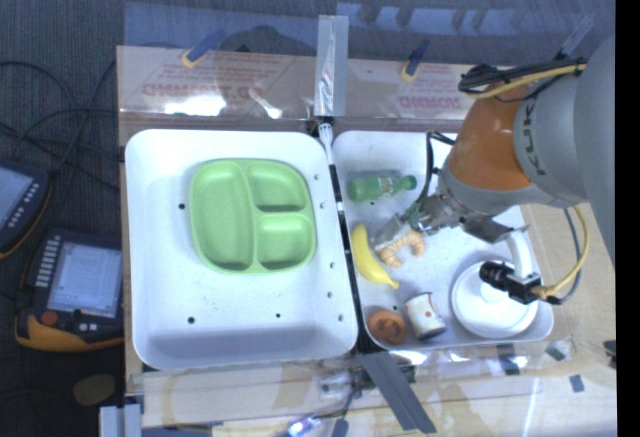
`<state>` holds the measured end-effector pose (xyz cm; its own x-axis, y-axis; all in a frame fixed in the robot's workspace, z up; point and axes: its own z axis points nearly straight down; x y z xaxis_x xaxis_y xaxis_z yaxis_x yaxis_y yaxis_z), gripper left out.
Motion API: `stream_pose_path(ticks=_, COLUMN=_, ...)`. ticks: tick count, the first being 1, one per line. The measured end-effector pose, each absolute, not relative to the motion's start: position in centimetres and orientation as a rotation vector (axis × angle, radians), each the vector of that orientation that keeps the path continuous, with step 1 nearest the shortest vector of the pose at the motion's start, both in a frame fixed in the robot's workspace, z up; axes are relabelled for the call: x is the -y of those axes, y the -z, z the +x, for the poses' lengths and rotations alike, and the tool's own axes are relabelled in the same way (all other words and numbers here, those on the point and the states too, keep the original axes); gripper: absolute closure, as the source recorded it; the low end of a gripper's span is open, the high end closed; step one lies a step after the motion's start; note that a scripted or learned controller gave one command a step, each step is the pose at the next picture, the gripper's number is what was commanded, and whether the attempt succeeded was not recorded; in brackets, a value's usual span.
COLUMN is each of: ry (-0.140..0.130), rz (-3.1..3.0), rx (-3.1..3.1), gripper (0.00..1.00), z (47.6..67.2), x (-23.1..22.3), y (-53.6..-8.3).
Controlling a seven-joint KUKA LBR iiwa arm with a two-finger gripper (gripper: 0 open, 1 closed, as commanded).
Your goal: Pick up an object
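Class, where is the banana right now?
The banana lies in the right bin, against its left wall, below the green bottle and above the brown fruit.

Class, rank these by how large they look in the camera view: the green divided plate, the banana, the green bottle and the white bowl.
1. Green divided plate
2. White bowl
3. Banana and green bottle look about alike in size; I won't rank them.

Tray (252, 215) in left bin (150, 255); banana (370, 260) in right bin (440, 143).

A green divided plate (252, 215) is set in the left bin (150, 255). A handheld control pad (70, 287) and cables (40, 115) are seen on the floor.
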<state>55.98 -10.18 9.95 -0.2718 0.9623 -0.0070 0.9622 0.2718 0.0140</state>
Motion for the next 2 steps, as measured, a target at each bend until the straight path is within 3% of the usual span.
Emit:
stream_pose_path(ticks=1, ry=0.003, rz=1.956, rx=-2.458, gripper=1.0, z=62.7, x=4.2, y=-18.4)
stream_pose_path(ticks=2, ry=0.007, rz=2.236, rx=-2.206, gripper=1.0, z=63.0, x=4.3, y=-24.9)
